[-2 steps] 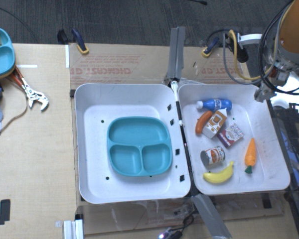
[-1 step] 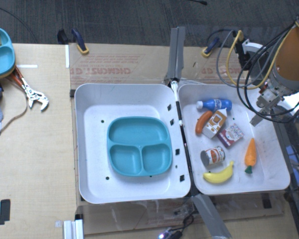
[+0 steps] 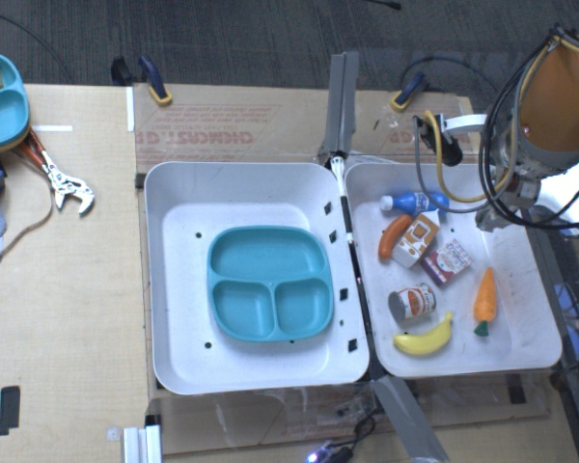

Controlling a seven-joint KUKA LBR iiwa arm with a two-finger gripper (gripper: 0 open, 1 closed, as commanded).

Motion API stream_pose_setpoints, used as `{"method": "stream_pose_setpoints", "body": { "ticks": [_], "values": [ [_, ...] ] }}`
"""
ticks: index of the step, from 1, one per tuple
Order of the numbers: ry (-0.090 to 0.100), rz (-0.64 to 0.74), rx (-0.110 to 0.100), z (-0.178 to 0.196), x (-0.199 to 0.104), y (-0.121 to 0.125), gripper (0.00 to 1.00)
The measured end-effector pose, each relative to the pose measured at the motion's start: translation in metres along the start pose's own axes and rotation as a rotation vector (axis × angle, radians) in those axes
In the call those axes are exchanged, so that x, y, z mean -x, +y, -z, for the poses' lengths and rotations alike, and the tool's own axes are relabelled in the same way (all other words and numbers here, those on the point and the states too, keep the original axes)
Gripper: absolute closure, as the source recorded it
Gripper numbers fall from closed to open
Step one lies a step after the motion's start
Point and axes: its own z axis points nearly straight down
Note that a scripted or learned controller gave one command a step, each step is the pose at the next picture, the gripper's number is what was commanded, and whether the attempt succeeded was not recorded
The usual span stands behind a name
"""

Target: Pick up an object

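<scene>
Two white bins sit side by side on the bench. In the left bin lies a teal tray with three compartments, flat in the middle. The right bin holds the small things: a blue and white bottle near the far wall, an orange sausage-like piece just beside a small box, a packet touching that box, a small can lying on its side, a yellow banana close to the near wall, and a carrot to the right. All of them lie on the bin floor.

The arm is above the far right corner of the right bin, with cables around it. Whether its fingers are spread or closed I cannot tell. On the bench at the left lies a wrench.
</scene>
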Motion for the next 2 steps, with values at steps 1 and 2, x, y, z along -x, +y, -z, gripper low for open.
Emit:
{"method": "stream_pose_setpoints", "body": {
  "ticks": [1,2],
  "values": [
    [0.0,0.003,-0.004,0.0094,-0.0007,-0.0036,1.0],
    [0.002,0.006,-0.008,0.0192,-0.0015,-0.0077,1.0]
  ]
}}
